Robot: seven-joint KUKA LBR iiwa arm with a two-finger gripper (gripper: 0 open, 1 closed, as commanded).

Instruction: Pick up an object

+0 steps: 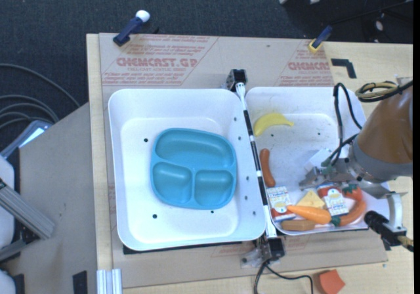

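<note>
The right bin (298, 97) holds a yellow banana (272, 122) near its back left. A thin red sausage (266, 167) lies along its left wall. At the front sits a pile: an orange carrot (310, 213), a cheese wedge (314, 199), two small printed packets (278, 197) and a curved red sausage (358, 210). My gripper (317, 178) reaches in from the right and hangs low just above and behind this pile, close to the cheese wedge. I see nothing held in it. The arm's grey and orange wrist hides the bin's right side.
The left bin (125, 155) holds a blue divided plate (193, 168) in its middle. A black clamp (236, 79) sits at the back where the two bins meet. Cables run over the bench at the right behind the arm.
</note>
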